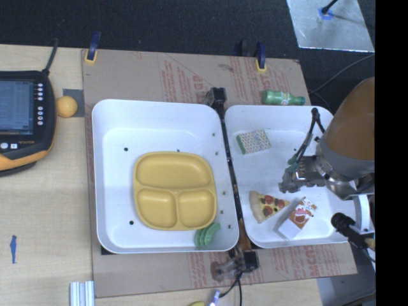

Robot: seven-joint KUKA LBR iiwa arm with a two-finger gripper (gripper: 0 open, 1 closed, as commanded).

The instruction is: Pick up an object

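We see the gripper (pixel 292 182) low in the right bin (pixel 280 116), just right of the pizza slice (pixel 266 205) and far-left of the small carton (pixel 296 218). We cannot tell how its jaws stand; nothing is visibly held. A green patterned box (pixel 254 141) lies farther away. The left bin (pixel 111 171) holds a yellow divided tray (pixel 173 190) and a green toy (pixel 206 235).

Grey arm (pixel 347 164), orange band, black cable, dark metal wrist, perhaps bolted.
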